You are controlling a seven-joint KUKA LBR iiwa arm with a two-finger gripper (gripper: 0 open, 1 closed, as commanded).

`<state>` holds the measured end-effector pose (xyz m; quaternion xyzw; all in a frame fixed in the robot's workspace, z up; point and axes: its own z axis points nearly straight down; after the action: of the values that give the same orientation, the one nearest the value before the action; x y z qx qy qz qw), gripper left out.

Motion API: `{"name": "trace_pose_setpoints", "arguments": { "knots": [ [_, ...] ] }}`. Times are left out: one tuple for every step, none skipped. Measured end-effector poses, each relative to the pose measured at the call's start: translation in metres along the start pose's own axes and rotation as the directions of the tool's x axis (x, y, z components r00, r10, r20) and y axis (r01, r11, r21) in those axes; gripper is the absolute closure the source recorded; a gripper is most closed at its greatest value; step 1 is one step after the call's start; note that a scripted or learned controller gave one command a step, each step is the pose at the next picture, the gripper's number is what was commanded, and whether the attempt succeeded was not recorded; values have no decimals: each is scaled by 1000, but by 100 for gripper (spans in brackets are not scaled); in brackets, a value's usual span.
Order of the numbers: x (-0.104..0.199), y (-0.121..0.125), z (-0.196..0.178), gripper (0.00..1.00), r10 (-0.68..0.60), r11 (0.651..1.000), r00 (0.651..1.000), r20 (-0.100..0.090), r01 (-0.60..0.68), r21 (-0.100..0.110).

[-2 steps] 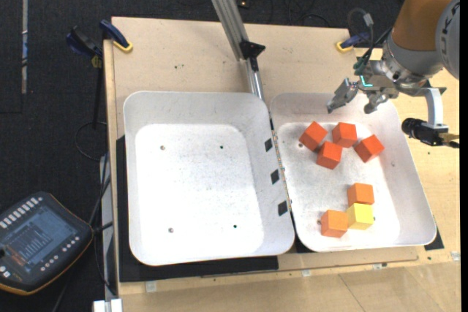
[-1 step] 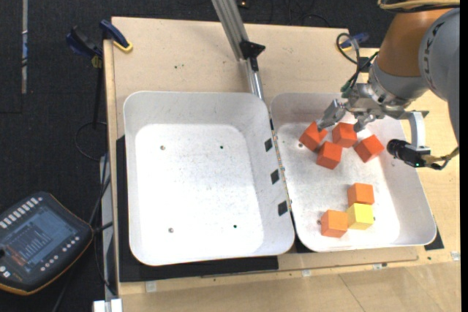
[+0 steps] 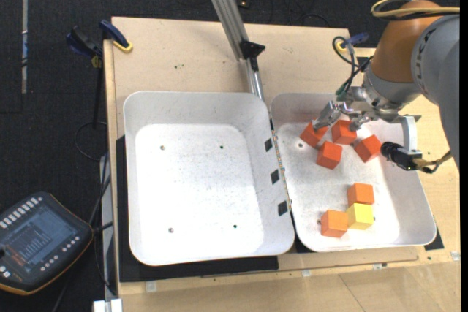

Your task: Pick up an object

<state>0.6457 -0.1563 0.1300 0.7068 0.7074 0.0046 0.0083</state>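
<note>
The right bin (image 3: 409, 226) holds several orange cubes and one yellow cube. Of the cubes at its far end, one orange cube (image 3: 312, 135) lies left, another (image 3: 344, 132) in the middle, a third (image 3: 367, 147) right, and one more (image 3: 329, 155) just in front. My gripper (image 3: 338, 115) hangs low over this cluster, right above the middle cube. Whether it touches any cube is unclear. Nearer the front sit an orange cube (image 3: 360, 193), the yellow cube (image 3: 361, 215) and another orange cube (image 3: 334, 223), packed together.
The left bin (image 3: 139, 157) lies beside the right one, their rims meeting at a ridge with black clips (image 3: 276, 175). A slanted metal pole (image 3: 227, 7) crosses the bench's far side. A pendant (image 3: 36, 241) rests on the floor at left.
</note>
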Motion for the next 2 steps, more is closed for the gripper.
{"name": "trace_pose_setpoints", "arguments": {
  "knots": [
    [0,1,-9,100,0,1000,1000,1,0,-3],
    [10,2,-65,100,-3,1000,1000,-4,3,10]
  ]
}}
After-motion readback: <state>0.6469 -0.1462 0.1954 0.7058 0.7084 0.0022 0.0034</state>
